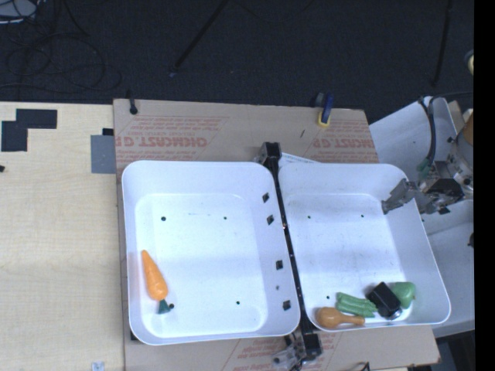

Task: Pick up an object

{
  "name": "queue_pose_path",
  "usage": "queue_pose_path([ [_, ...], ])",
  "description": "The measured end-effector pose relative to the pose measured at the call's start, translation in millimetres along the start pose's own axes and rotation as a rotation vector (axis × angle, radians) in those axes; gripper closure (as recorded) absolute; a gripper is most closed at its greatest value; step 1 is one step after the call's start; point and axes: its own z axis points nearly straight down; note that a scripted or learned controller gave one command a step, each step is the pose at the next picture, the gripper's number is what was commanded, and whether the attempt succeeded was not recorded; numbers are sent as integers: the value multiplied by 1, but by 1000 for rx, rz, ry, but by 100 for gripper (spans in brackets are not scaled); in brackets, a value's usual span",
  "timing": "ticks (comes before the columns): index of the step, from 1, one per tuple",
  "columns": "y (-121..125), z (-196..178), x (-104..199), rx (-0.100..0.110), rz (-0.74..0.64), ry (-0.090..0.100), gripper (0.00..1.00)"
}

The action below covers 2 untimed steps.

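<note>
Camera view looks down on the worktop point(54, 230), with a cardboard sheet point(232, 134) under two white bins. Biggest things first: the left bin point(131, 207) holds just a toy carrot point(154, 277) lying near its front left corner, well apart from everything else, so nothing crowds it. The right bin point(433, 269) has its stuff bunched in the front right corner: a green pod-looking thing point(356, 304), a black block point(384, 299) resting partly on a green piece point(404, 291), and an orange pear-ish item point(337, 318) touching the front wall. That pile looks like the likelier target, though the bin wall and the overlap could make a clean grab fiddly. The pincer point(402, 195) sits at the right bin's back right rim, well apart from the pile, nothing between its fingers; whether it's open or closed is too murky to tell. A blue-and-yellow clamp point(325, 108) pins the cardboard's far edge.
</note>
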Motion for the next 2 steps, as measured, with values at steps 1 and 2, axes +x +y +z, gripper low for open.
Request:
queue_pose_path([
  [1,0,-10,-1,1,-1,0,100],
  [2,12,-24,28,-1,-3,1,100],
])
